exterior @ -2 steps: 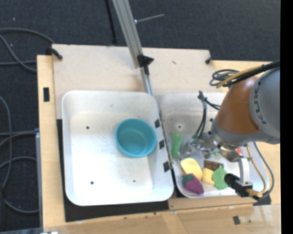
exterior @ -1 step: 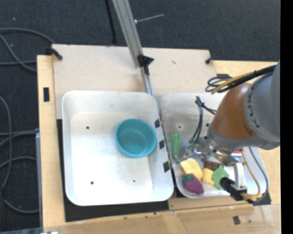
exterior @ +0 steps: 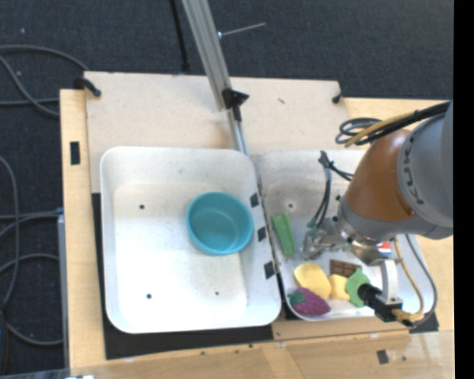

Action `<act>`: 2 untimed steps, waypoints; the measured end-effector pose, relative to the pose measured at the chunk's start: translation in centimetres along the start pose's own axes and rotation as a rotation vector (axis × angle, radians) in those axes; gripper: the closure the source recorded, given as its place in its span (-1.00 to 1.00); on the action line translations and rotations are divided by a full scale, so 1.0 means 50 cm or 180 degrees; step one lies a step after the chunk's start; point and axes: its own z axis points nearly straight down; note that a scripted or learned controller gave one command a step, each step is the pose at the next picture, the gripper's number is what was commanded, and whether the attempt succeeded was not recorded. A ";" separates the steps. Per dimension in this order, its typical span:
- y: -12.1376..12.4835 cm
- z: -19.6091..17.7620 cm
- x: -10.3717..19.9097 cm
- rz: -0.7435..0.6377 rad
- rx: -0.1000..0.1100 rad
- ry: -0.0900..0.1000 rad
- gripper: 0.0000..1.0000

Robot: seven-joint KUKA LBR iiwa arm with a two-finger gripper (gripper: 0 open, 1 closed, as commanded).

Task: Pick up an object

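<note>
A blue bowl (exterior: 220, 223) sits in the left bin (exterior: 126, 212), toward its right side. In the right bin (exterior: 292, 176), a green stick (exterior: 283, 234) lies at nine o'clock of the gripper (exterior: 322, 242). A yellow piece (exterior: 312, 278), purple grapes (exterior: 310, 300) and a brown block (exterior: 344, 269) lie near its six o'clock. Whether the claw is wide or narrow cannot be told.

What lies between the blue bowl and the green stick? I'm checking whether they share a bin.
In the camera view, the bins' adjoining rims run between the blue bowl and the green stick; they sit in separate bins.
</note>
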 end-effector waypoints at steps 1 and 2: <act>-0.002 -0.114 -0.021 -0.0006 -0.0008 -0.0007 1.00; 0.022 -0.222 -0.031 -0.0033 -0.0009 -0.0008 1.00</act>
